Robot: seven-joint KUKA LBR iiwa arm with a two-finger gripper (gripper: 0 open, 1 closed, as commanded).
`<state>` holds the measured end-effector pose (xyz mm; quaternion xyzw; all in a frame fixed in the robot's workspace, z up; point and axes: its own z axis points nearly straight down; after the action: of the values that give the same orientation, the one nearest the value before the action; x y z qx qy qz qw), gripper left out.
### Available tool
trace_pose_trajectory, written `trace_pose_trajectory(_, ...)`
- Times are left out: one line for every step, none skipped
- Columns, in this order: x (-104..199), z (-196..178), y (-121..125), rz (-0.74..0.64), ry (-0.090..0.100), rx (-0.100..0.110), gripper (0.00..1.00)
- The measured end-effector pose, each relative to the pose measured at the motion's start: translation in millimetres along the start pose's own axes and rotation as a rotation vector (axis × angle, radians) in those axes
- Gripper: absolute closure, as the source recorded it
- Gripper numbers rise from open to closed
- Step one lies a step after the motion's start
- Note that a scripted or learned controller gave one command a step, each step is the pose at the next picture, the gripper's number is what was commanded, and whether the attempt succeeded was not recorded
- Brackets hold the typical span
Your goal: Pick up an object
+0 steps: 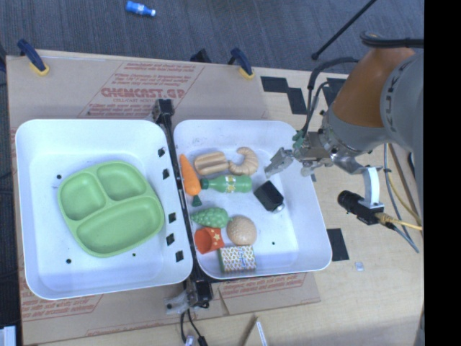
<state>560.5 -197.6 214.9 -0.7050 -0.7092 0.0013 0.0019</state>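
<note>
The right bin (306,222) holds several toy foods: an orange carrot (189,176), a hot-dog bun (210,162), a croissant (246,161), a green bottle (229,185), a black block (269,195), a bumpy green vegetable (209,217), a red piece (207,240), a brown round bun (241,230) and a patterned box (237,258). My gripper (295,167) hangs over the bin's upper right part, up and to the right of the black block. Its fingers are spread open with nothing between them.
The left bin (36,164) holds a green divided plate (112,207). A black divider (173,186) with clips runs between the bins. Cables and a black fitting (360,206) lie right of the right bin. A blue item (140,9) lies on the floor.
</note>
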Motion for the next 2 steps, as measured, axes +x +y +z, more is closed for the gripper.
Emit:
trace_pose_trajectory(35.1,117.6,97.2,-0.001,-0.001,-0.003,0.0)
trace_pose_trajectory(99.2,122.8,89.6,-0.001,-0.002,-0.001,0.0)
